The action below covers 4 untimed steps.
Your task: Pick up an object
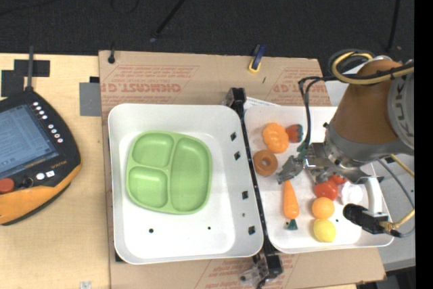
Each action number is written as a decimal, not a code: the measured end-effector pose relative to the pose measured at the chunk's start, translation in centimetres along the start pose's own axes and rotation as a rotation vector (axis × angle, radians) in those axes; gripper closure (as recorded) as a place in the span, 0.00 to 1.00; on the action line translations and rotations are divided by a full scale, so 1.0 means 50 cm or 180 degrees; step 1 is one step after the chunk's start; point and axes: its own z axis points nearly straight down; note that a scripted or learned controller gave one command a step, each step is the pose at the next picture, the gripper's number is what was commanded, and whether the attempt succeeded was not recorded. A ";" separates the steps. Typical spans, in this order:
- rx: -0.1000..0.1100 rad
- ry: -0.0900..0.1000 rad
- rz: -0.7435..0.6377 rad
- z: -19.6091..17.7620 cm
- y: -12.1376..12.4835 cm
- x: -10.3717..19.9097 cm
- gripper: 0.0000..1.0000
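Note:
The right bin (270, 240) holds several toy foods. An orange pepper (275, 137) and a small red piece (293, 132) lie at the back. A brown doughnut (264, 162) sits near the left wall, and a carrot (290, 199) lies in front of it. An orange ball (323, 208), a yellow lemon (325, 231) and a red tomato (329, 187) lie toward the right, the tomato partly under the wrist. My gripper (292, 169) hangs low between the doughnut and the carrot's top, open, with nothing between its fingers.
The left bin (135, 240) holds a green divided plate (169, 171). A black divider (247, 179) runs between the bins. An orange and grey teach pendant (30, 156) lies at the far left of the bench. The arm covers the right bin's right side.

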 end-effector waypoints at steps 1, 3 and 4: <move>0.0000 0.0000 0.0001 0.098 0.006 -0.014 0.00; -0.0014 0.0000 0.0024 0.153 0.005 -0.015 1.00; -0.0028 -0.0006 0.0017 0.066 0.012 -0.026 1.00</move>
